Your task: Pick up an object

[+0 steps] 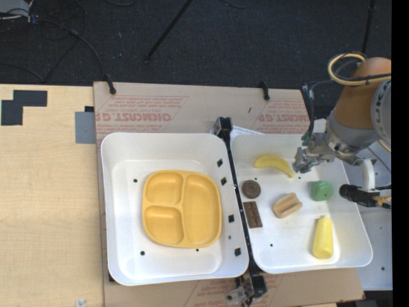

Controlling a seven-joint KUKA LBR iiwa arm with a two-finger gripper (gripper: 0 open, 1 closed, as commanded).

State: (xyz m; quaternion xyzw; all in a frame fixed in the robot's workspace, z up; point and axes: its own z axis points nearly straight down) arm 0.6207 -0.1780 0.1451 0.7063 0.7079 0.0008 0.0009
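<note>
Here, one yellow tray (182, 208) fills the left bin (121, 152). The right bin (358, 251) holds one banana (273, 164), green block (321, 190), yellow bottle (323, 237), bread piece (287, 204), and two brown pieces. The gripper (305, 160) hovers beside the banana, grip state unclear, above a cardboard-covered bench (160, 110) and dark floor.

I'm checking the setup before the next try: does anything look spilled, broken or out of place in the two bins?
Nothing stands out. The yellow divided plate lies flat in the left bin; the banana, brown disc, chocolate bar, bread roll, green object and yellow bottle lie apart in the right bin.
</note>
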